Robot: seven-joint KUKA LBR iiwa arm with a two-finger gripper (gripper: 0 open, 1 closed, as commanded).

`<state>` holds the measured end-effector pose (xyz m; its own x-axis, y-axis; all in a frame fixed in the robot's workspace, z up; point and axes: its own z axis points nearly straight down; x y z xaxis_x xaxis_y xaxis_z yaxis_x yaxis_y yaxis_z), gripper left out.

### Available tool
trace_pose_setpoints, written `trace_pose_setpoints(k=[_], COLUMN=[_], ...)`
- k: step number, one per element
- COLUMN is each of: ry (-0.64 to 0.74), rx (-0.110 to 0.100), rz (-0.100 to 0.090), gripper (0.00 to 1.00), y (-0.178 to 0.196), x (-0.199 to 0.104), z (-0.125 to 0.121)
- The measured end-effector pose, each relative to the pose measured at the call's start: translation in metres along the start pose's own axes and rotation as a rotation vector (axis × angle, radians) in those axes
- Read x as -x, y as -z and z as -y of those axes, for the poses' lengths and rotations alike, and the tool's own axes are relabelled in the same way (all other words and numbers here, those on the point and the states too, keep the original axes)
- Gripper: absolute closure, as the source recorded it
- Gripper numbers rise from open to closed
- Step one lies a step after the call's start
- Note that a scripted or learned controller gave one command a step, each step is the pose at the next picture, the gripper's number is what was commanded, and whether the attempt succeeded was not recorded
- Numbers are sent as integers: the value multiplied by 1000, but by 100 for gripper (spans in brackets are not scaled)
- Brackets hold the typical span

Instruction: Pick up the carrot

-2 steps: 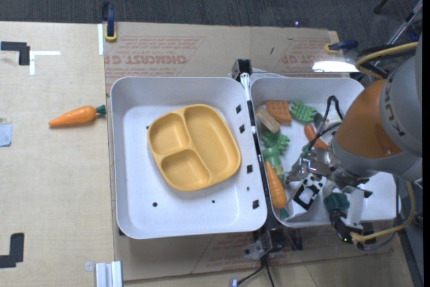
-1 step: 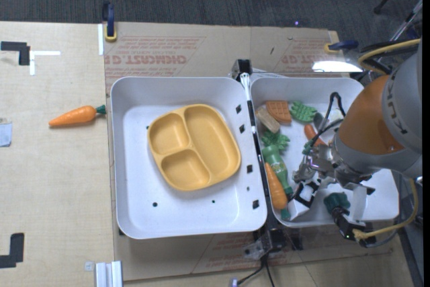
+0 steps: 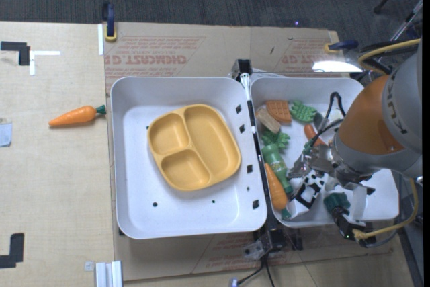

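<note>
The arm reaches in from the right and hangs over the right bin. Its gripper sits low over the bin's front left part, among the toys. Whether the gripper is spread or closed cannot be told from this angle, and nothing can be seen held in it.

Two carrots are in view. One carrot lies in the right bin along its left wall, slanting toward the front, just left of the gripper; contact between the two cannot be judged. A second carrot lies on the bench outside the bins, just left of the left bin, its green top pointing toward that bin.

The right bin also holds a green toy behind the near carrot, a tan slice, an orange-brown waffle-like piece and a leafy green piece near the back wall. The left bin holds a yellow plate with three compartments, lying flat near its middle.
</note>
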<state>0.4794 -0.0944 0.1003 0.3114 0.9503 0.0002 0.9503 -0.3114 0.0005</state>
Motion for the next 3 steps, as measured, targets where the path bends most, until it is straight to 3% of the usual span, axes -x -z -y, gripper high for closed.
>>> trace_pose_setpoints(k=[1, 2, 3], ry=[-277, -271, -272], rx=[1, -1, 0], rz=[0, 1, 1], gripper=[0, 100, 0], y=[-9, 0, 0], x=[0, 1, 0], z=[1, 0, 0])
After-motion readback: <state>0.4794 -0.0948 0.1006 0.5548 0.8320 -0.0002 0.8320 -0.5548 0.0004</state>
